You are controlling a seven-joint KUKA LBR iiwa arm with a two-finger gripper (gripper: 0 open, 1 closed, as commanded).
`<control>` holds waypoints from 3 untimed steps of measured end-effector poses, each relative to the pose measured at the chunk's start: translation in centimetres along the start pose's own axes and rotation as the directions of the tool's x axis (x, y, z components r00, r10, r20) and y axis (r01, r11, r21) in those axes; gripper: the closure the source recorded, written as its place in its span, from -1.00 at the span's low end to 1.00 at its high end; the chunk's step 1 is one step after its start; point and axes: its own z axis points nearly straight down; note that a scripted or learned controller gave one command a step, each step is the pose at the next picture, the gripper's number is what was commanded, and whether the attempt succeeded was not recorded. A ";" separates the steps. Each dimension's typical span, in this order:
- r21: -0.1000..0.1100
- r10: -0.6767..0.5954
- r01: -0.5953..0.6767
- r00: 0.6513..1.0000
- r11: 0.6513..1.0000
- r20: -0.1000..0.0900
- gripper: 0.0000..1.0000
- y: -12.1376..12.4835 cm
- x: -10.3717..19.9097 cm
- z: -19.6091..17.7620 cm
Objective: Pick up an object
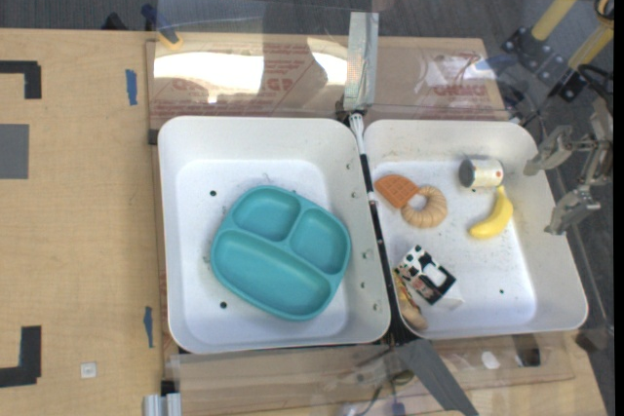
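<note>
- Nearest the camera, at about 6 o'clock in the right bin (561, 302), a black-and-white patterned packet (426, 274) lies against the divider between the bins, with a small tan scrap just below it that is too small to name.
- In the left bin (185, 161), a teal divided plate (281, 251) sits flat, a little toward that bin's 5 o'clock corner; nothing rests in its compartments.
- In the middle of the right bin, a yellow banana (492, 216) lies at about 3 o'clock of a tan ring-shaped toy (424, 208), the two apart. An orange flat piece (394, 189) touches the ring at its 10 o'clock side.
- Farther back, a small grey-and-white cylinder (481, 173) lies on its side at about 12 o'clock of the banana, close by it.
- At the right bin's 3 o'clock rim, outside the wall, the gripper (575, 175) hangs over the bench edge; whether it is spread or closed I cannot tell, and nothing is seen in it.
- Judged from this, the task stands at the approach step, with no object chosen yet. The next move calls for swinging inward toward 9 o'clock over the bin and descending on one piece; the banana and cylinder lie closest.
</note>
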 end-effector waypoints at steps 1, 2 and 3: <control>-0.003 0.134 -0.134 0.991 0.991 -0.011 -1.00 9.8 3.3 15.3; 0.002 0.122 -0.122 0.992 0.993 0.019 -1.00 9.9 4.7 18.8; 0.004 0.122 -0.122 0.992 0.993 0.027 1.00 9.8 4.4 17.6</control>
